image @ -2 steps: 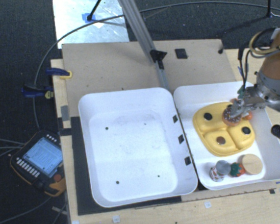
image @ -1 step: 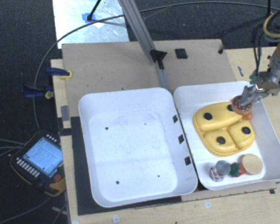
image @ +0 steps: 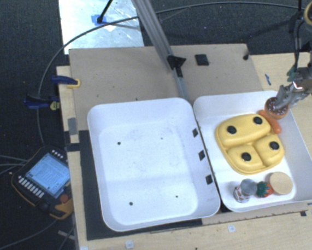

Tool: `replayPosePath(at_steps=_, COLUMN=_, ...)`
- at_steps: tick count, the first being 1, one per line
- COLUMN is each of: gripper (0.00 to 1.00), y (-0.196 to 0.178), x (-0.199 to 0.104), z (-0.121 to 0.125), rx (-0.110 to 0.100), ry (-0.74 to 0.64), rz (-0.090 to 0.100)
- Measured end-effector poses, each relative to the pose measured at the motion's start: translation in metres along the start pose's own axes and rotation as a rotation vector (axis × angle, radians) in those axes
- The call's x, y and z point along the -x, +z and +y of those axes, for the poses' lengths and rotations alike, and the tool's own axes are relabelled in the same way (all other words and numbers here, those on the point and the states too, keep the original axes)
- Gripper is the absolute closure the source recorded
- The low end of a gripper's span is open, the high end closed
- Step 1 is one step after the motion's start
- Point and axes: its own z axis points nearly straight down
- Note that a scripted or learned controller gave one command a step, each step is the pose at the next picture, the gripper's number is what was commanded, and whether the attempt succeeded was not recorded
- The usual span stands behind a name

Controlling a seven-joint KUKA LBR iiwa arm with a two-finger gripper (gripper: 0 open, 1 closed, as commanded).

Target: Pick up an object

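Right bin (image: pixel 305 159) item: yellow moulded tray (image: pixel 249 142), looking light, rigid and slick, best pinched at its rim; claw (image: pixel 279 106) hovering upper right, grip state proving impossible to tell.

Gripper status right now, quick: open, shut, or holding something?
Gripper: cannot be told; it sits low at the right bin's far edge, over an orange object beside the yellow tray.

Grey metal arm (image: pixel 311 76) ending in a dark-tipped gripper (image: pixel 278 104).
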Motion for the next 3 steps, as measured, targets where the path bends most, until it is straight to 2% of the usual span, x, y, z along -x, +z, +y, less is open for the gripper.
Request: replayPosePath(at_steps=3, gripper=1.00, y=0.039, x=-0.173, z=-0.028, rx=-0.006, ry=-0.005, rz=0.004)
